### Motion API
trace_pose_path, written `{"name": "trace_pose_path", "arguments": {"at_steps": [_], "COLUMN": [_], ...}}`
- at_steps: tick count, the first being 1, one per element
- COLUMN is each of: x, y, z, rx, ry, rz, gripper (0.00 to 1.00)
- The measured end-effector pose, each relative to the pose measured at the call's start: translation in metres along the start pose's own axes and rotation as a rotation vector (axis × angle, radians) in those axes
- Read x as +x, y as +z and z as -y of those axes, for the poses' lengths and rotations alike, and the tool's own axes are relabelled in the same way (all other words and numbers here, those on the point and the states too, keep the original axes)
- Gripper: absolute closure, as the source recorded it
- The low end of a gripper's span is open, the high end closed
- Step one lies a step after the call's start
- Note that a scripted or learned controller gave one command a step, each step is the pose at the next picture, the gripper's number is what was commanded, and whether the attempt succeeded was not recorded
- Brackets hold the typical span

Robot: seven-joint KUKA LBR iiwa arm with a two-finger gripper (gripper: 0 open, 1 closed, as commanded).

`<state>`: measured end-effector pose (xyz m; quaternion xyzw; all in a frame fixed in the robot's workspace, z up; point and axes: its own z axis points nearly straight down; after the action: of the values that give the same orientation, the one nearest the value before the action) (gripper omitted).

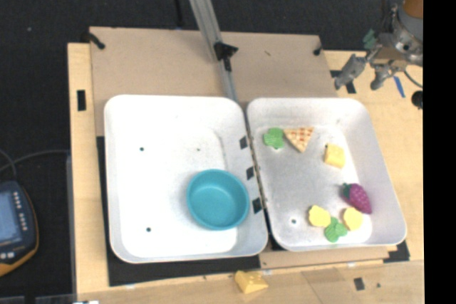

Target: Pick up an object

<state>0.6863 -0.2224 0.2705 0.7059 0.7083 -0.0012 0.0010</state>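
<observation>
The right bin [370, 124] holds several small toy foods: a green piece [273, 138], a pizza slice [299, 138], a yellow block [334, 155], purple grapes [358, 197], and a cluster of two yellow pieces [319, 216] with a green one [333, 231] near the front. My gripper [363, 77] hangs over the bench just past the right bin's far right corner, apart from all of them. Its two fingers are spread open with nothing between them.
A blue bowl [216, 198] sits in the left bin [142, 124] near its front right. A yellow wedge [250, 282] lies on the bench in front of the bins. A slanted metal rail [203, 3] rises behind the bins.
</observation>
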Motion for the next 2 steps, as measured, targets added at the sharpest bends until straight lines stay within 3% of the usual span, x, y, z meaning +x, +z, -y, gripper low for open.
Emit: {"name": "trace_pose_path", "arguments": {"at_steps": [1, 2], "x": [0.0, -0.001], "y": [0.0, 0.061], "z": [0.0, 0.007], "rx": [0.001, 0.004], "ry": [-0.002, 0.003], "rz": [0.0, -0.001], "gripper": [0.0, 0.0]}}
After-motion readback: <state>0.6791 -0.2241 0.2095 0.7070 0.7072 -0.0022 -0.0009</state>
